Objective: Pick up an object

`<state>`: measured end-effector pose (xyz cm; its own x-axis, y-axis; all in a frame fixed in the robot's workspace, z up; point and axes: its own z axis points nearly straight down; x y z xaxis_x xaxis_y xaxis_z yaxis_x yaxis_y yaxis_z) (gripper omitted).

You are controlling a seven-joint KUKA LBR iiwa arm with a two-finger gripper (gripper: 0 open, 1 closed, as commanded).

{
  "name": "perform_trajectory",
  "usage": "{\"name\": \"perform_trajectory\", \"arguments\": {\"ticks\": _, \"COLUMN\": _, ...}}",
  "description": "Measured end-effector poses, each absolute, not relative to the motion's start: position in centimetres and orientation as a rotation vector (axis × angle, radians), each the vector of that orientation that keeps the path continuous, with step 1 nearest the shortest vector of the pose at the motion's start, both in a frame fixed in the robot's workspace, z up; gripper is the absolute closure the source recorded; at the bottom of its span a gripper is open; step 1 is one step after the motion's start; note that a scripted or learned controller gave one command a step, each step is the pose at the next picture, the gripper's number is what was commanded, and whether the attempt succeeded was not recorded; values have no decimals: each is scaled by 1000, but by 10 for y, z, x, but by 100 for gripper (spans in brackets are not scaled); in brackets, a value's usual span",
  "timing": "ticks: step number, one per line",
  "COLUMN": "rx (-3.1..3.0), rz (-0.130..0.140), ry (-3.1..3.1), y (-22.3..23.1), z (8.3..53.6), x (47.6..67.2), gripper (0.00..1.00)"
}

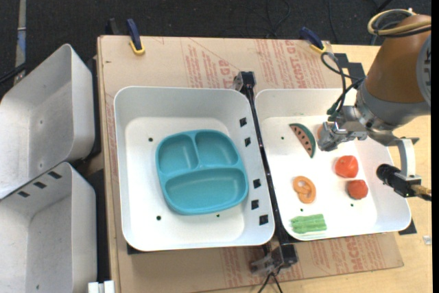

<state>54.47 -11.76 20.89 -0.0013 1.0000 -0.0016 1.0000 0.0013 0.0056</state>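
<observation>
Gripper low beside watermelon slice, perhaps touching.

Red mirrored lettering on cardboard sheet under bins, not legible; no other text

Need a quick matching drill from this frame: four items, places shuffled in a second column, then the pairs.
Items:
1. blue divided plate
2. watermelon slice
3. green piece
4. gripper

Places:
A. right bin, near front edge
B. just right of the watermelon slice
C. middle of left bin
D. right bin, upper left part

Pairs: 1-C, 2-D, 3-A, 4-B
</observation>
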Motion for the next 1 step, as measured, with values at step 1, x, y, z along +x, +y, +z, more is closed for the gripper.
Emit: {"name": "perform_trajectory", "arguments": {"ticks": 1, "rx": 2217, "rz": 3, "ry": 2221, "y": -118, "z": 228, "x": 546, "gripper": 100}}
